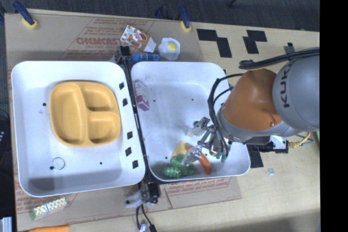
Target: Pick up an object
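Camera view: grey arm [293, 89] with orange band [250, 106] reaches from right into right bin [179, 76]. End effector [202, 154] low at bin's near right corner, over small pile: green toy [176, 171], yellow piece [182, 148], orange carrot-like piece [205, 162]. Whether end effector is spread or pinching anything: cannot tell. Left bin [27, 133] holds yellow divided tray [84, 112]. Small packet [134, 36] and yellow-white item [169, 48] lie on counter [283, 193] beyond bins.

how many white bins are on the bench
2. The left bin holds a yellow divided tray; the right bin holds a pile of small items where the gripper reaches.
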You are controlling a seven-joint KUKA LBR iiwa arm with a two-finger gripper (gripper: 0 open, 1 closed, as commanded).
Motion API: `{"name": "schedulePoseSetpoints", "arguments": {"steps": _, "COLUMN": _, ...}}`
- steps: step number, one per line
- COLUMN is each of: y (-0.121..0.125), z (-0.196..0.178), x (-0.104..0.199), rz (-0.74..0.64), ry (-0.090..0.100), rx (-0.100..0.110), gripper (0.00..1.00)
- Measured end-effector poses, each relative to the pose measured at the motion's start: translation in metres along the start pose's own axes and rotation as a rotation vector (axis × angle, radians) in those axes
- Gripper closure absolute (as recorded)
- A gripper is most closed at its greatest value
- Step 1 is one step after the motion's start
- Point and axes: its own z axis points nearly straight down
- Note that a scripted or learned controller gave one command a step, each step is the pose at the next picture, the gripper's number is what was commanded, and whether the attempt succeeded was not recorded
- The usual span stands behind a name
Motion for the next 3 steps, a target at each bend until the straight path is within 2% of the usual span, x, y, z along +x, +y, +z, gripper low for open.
{"name": "schedulePoseSetpoints", "arguments": {"steps": 1, "y": 0.023, "z": 0.002, "x": -0.038, "rz": -0.435, "ry": 0.013, "rx": 0.000, "gripper": 0.00}}
{"name": "schedulePoseSetpoints", "arguments": {"steps": 2, "y": 0.026, "z": 0.000, "x": 0.013, "rz": -0.897, "ry": 0.002, "rx": -0.002, "gripper": 0.00}}
{"name": "schedulePoseSetpoints", "arguments": {"steps": 3, "y": 0.056, "z": 0.002, "x": 0.009, "rz": -1.244, "ry": 0.014, "rx": -0.005, "gripper": 0.00}}
